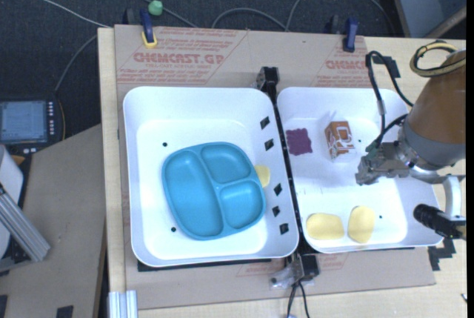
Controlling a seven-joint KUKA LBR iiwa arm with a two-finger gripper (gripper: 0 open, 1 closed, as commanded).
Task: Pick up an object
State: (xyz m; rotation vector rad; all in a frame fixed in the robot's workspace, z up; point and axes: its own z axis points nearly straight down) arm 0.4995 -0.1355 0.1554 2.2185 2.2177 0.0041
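The divided tray (213,189) lay in the left bin (141,161); the carton (338,138) and two lumps (342,225) lay in the right bin (311,105).

Red print reading "CHEMCAST GP" stands on the brown protective sheet (185,53) that covers the bench board, just behind the left white bin (141,161). Smaller red lines around it are too fine to read. A similar red print behind the right white bin (311,105) is partly hidden and illegible.
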